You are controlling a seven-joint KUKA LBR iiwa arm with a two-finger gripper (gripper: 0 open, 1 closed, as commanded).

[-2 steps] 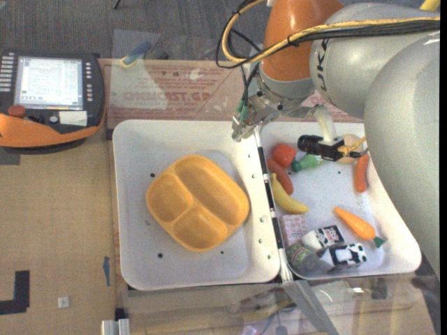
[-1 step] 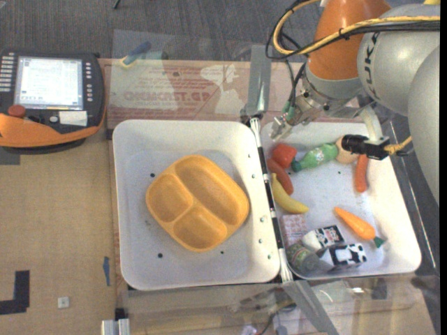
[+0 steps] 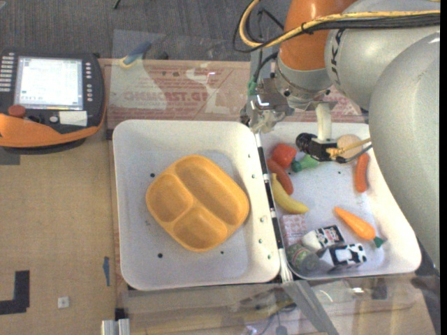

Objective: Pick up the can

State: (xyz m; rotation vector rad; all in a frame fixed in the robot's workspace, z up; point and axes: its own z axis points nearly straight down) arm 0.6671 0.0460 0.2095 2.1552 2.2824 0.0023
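Can (image 3: 302,257): we find it in the right bin (image 3: 321,190), at the near left corner, close against the wall shared with the left bin (image 3: 133,187). It is greyish-green and too blurred for us to say whether it stands upright or lies on its side. Just beside it, to the right, are two small cartons: a white carton (image 3: 323,238) a little farther back and a black-and-white carton (image 3: 347,255), the latter touching or almost touching the can. Farther back in the same bin we note a carrot (image 3: 356,222), a banana (image 3: 286,195) along the left wall, a red pepper (image 3: 284,153) with a red piece (image 3: 278,169) next to it, a small green thing (image 3: 305,163), and an orange piece (image 3: 361,172) toward the right side. The jaws are well apart from the can, at the far end of the seam between the two bins, above the back right corner of the left bin; we cannot tell whether they stand wide or narrow. The arm (image 3: 391,61) reaches in from the right, over the back of the right bin. The left bin holds a yellow divided tray (image 3: 198,201) with three compartments, lying askew near the middle. On the table (image 3: 56,222), left of the bins, sits a control pendant (image 3: 49,96) with a lit screen.
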